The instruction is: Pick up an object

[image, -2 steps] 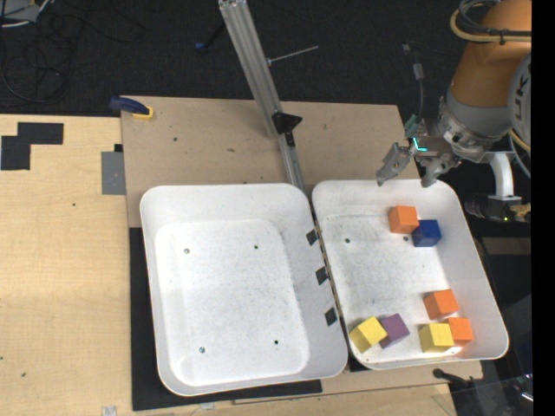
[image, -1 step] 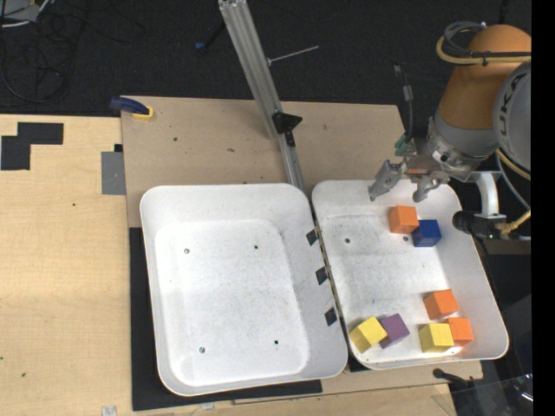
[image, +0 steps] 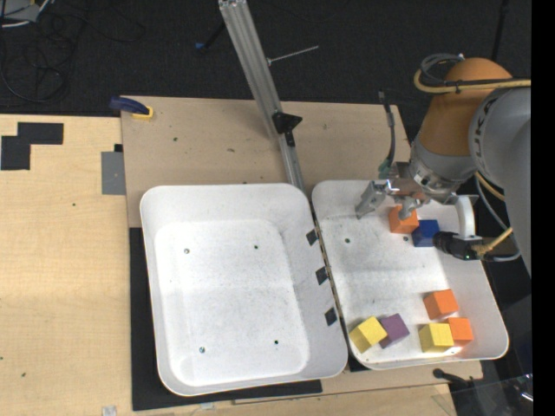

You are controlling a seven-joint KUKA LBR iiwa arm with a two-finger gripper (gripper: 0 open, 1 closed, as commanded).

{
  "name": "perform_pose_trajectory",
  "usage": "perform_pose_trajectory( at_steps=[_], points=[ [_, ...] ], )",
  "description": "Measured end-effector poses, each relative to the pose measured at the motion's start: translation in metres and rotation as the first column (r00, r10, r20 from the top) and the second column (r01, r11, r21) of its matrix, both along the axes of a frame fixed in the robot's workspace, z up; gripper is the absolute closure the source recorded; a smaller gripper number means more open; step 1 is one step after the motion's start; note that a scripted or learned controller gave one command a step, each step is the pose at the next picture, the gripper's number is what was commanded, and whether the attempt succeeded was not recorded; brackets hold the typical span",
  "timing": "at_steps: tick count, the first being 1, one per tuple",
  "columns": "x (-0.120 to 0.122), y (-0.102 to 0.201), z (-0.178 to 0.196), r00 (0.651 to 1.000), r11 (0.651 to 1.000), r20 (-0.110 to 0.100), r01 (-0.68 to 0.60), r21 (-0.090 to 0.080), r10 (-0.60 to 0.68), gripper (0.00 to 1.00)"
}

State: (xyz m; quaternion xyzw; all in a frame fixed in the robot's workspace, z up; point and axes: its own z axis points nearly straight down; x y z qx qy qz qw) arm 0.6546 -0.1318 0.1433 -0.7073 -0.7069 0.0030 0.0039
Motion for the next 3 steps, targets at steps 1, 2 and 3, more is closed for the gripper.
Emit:
perform_pose_trajectory(
  at_steps=[1,2,3],
  points=[
    [-0.001,0.002,-0.053,1.0,1.0,0.003,0.001,0.0,-0.001,0.0],
    [0.0,0.001,-0.041,1.0,1.0,0.006,0.004,0.0,-0.004,1.0],
    [0.002,-0.004,0.023,1.0,1.0,0.014,0.008,-0.002,-0.008,1.0]
  ],
)
